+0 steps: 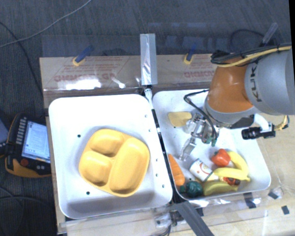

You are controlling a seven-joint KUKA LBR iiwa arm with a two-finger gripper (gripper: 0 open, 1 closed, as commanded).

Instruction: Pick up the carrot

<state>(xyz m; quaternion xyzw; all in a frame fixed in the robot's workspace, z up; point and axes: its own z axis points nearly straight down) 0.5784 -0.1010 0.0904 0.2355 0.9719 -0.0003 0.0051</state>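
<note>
The orange carrot (pixel 176 169) lies lengthwise against the left wall of the right bin (pixel 259 154), near its front. My gripper (pixel 198 142) hangs over the middle of that bin, up and to the right of the carrot and apart from it. Its fingers (pixel 188 148) stand open with nothing between them. The arm's orange band (pixel 227 89) sits just behind the gripper.
In the right bin, a white can (pixel 201 169), a red pepper (pixel 221 157), yellow bananas (pixel 232 174) and a green piece (pixel 192 188) crowd the front right beside the carrot. A pale yellow slice (pixel 178 118) lies at the back. A yellow divided plate (pixel 114 161) fills the left bin (pixel 66 121).
</note>
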